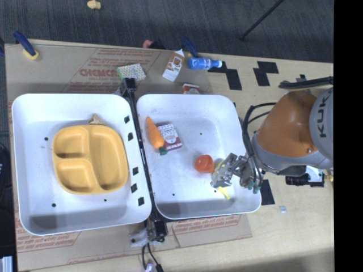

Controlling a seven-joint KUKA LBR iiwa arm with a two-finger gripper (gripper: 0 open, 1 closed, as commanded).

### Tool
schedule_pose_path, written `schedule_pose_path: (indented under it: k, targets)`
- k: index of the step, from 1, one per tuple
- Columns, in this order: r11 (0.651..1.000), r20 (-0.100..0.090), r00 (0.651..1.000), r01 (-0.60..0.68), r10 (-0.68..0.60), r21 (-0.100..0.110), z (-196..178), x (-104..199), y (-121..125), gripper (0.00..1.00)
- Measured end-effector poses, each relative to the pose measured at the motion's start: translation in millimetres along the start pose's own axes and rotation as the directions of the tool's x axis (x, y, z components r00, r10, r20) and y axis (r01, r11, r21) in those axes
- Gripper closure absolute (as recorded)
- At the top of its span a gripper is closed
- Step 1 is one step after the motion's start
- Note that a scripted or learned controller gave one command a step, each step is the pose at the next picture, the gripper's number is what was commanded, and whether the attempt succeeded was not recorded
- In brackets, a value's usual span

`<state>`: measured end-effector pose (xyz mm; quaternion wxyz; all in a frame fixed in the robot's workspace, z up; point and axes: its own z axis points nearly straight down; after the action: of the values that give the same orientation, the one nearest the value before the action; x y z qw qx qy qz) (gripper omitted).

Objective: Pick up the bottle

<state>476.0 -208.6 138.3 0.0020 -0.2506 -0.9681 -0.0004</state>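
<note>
Hovering: your gripper sits low in the right bin, near its front right corner, just beside the orange-red ball.
Gripper state: you cannot tell from this angle whether it is spread or pressed together; nothing shows between its tips.
Bottle: the blue bottle lies on its side on the tabletop, outside the bins, beyond the right bin's far rim.
Nearby clutter: a carrot and small carton lie in the right bin; a yellow divided tray fills the left bin.
Advice: lift clear of the rim first, cross to the bottle, align across its short width, then descend.
</note>
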Motion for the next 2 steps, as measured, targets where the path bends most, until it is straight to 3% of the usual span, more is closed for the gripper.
schedule_pose_path:
  k: [1, 2]
  targets:
    - [0.976, 0.005, 0.976, -0.216, 0.216, 0.000, -57.7, -2.0, -2.2, 1.00]
    - [0.946, 0.006, 0.946, 0.325, -0.325, 0.002, -93.1, -2.0, -1.5, 1.00]
